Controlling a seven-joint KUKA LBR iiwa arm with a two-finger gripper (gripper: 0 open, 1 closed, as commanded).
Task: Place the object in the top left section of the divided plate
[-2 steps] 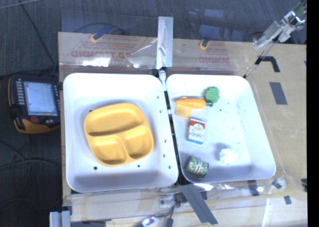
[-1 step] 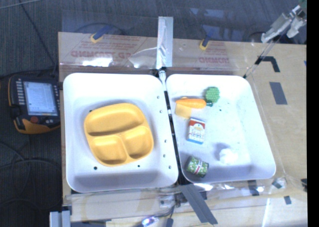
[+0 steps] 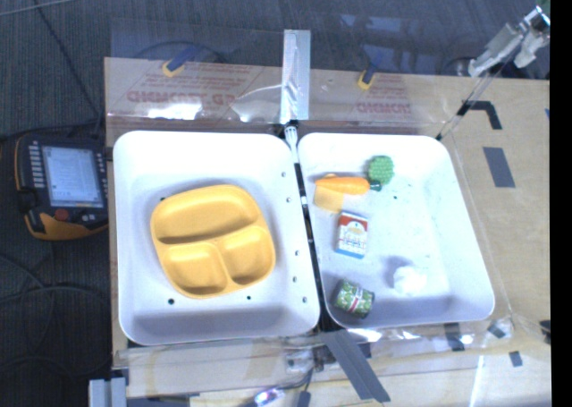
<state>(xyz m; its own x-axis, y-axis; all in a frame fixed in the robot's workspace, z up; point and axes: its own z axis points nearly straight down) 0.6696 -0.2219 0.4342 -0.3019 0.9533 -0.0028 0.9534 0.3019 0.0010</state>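
A yellow divided plate [image 3: 213,240] lies in the left white bin [image 3: 134,164], with one long section along its far side and two smaller ones nearer the front. The right bin [image 3: 447,217] holds an orange carrot toy [image 3: 344,186] with a green top [image 3: 380,169], lying on a yellow wedge [image 3: 327,201]. Below it are a small red and white carton [image 3: 352,235], a white rounded object [image 3: 409,280] and a green can [image 3: 354,298] on its side.
A teach pendant [image 3: 63,183] with cables lies on the floor left of the bench. A pale metal strut [image 3: 502,46] slants in at the top right corner. A raised rim [image 3: 302,217] separates the two bins.
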